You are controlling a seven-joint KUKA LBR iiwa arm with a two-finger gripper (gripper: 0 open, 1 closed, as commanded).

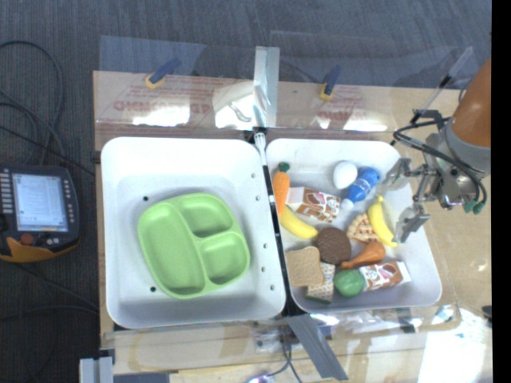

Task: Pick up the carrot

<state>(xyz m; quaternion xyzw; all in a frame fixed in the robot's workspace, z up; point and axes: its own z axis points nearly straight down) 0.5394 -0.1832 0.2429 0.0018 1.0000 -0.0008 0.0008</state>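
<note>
Green ball [348, 282] sits at right bin's [427, 282] near edge. Carrot [281, 190] lies along its left wall; we judge it light, rigid, slick, best grasped mid-body. Gripper [406, 200] spread wide, empty, at right wall.

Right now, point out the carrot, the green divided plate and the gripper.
carrot [281, 187]: camera view, mid orange body.
green divided plate [156, 242]: camera view, bare left compartment.
gripper [404, 198]: camera view, midway between fingertips.
</note>
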